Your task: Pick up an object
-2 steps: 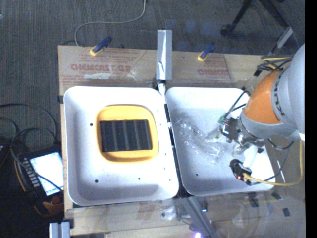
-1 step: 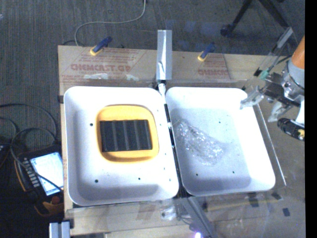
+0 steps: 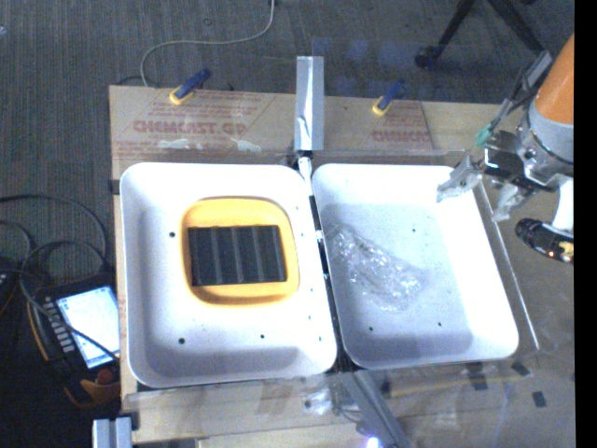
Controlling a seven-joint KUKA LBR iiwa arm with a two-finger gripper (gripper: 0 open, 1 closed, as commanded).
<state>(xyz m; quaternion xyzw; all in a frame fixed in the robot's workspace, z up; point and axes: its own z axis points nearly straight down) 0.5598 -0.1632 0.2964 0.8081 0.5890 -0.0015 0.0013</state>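
While a clear crumpled plastic piece (image 3: 378, 264) lies mid-floor in the right bin (image 3: 485, 339), long axis running upper left to lower right, the gripper (image 3: 476, 180) hangs over that bin's upper right rim. So the piece lies down-left of it, well apart. Finger state: cannot tell. A yellow-framed dark tray (image 3: 240, 251) sits in the left bin (image 3: 149, 343), farther off.

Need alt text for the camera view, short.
Two shallow white bins sit side by side: the left bin holds a yellow tray with dark slats, the right bin a clear crinkled plastic item. The grey-and-orange arm's gripper hovers at the right bin's upper right rim, holding nothing visible.
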